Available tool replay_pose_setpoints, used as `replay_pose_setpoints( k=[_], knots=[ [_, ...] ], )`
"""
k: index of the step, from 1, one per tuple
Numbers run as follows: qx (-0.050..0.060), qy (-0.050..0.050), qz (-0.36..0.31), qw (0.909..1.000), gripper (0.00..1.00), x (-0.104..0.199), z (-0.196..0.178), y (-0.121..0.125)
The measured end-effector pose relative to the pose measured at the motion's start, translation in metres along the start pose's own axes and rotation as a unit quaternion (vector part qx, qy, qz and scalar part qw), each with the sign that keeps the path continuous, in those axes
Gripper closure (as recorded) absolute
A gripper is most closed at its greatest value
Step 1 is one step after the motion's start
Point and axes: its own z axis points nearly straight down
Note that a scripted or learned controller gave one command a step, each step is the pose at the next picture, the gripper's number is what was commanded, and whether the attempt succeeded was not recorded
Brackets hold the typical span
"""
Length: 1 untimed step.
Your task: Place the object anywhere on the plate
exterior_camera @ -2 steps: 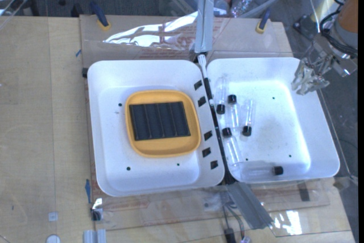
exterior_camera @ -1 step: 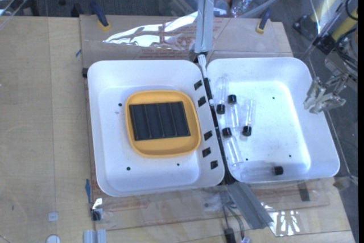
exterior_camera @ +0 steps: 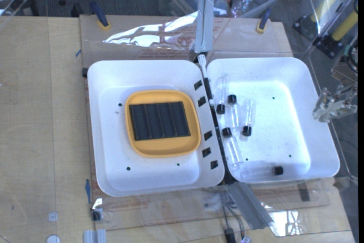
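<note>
Tubes lie loose in the right bin (exterior_camera: 296, 74), none on the plate (exterior_camera: 163, 122) yet, so I judge the pick has not begun.

I see the gripper (exterior_camera: 330, 106) hanging just past the right bin's right rim, a pale metal cluster too blurred for me to tell how it is set. The plate sits in the left bin (exterior_camera: 102, 122): a rounded yellow rectangle with a dark ribbed panel filling its middle. The objects are clear plastic tubes with black caps, one (exterior_camera: 247, 118) standing out near the bin's centre, others close to the divider and one more (exterior_camera: 264, 168) along the near wall. Being transparent, smooth and round, they look likely to roll or slip. My next move would be to bring the gripper left over one tube, descend, close across its body, then carry it to the plate.
</note>
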Motion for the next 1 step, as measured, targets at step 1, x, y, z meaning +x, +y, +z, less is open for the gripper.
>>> replay_pose_setpoints(
  k=[1],
  knots=[
    [-0.001,0.001,-0.091,0.9959,1.0,0.0264,0.0404,0.0364]
  ],
)
